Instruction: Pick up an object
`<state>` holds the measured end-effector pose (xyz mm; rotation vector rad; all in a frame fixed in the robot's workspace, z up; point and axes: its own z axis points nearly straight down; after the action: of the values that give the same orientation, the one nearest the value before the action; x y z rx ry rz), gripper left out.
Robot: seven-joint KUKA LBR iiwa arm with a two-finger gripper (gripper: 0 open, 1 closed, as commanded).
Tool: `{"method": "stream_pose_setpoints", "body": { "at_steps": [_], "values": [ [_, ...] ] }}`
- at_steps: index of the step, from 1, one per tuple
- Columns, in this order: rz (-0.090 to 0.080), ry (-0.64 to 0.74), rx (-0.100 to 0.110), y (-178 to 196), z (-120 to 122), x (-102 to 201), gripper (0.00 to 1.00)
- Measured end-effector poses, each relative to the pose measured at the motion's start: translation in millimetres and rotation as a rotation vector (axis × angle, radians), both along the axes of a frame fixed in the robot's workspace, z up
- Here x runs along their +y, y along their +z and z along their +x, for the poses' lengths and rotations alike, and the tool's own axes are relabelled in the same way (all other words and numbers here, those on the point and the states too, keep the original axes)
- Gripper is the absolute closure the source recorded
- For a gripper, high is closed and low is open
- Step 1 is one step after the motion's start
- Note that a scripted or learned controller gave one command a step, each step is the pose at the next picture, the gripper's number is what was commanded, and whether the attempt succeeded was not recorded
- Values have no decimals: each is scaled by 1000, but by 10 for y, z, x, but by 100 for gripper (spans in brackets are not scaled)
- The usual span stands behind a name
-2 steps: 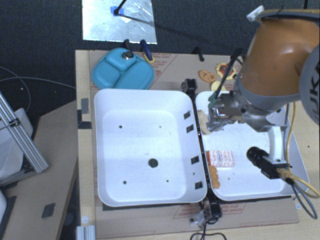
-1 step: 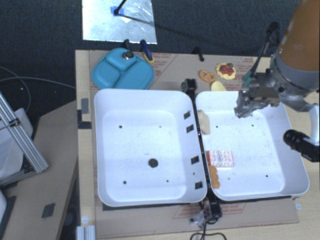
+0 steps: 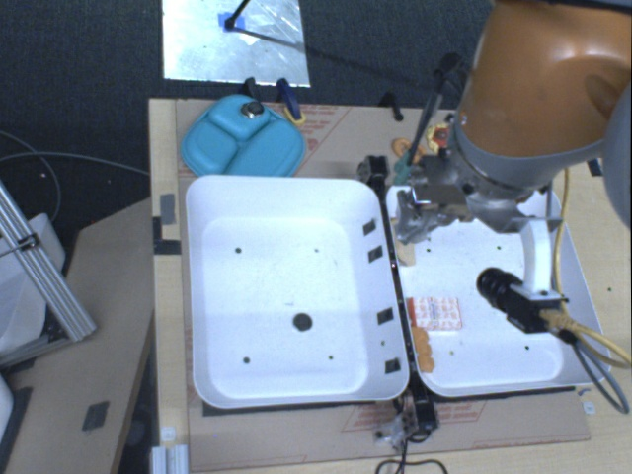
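Observation:
In the right bin (image 3: 494,363), a flat red-and-white patterned packet (image 3: 434,311) lies near the left wall. Just in front of it sits a small orange piece (image 3: 422,344). My gripper (image 3: 411,215) hangs low over the bin's back left corner, under the grey wrist and the big orange band (image 3: 543,57). It is well behind the packet and apart from it. Small orange and green items (image 3: 405,156) show at the bin's back edge beside the gripper, partly hidden by the wrist.
The left bin (image 3: 207,265) has a small dark spot (image 3: 302,322) on its floor. A blue sectioned tray (image 3: 242,138) lies behind it. A black cylinder with a yellow cable (image 3: 513,299) hangs off the arm over the right bin.

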<state>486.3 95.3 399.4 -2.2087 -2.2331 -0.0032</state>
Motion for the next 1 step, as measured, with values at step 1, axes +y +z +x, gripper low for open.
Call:
{"method": "stream_pose_setpoints", "body": {
  "at_steps": [1],
  "values": [
    [-1,-13,-6,383,7,-331,100]
  ]
}}
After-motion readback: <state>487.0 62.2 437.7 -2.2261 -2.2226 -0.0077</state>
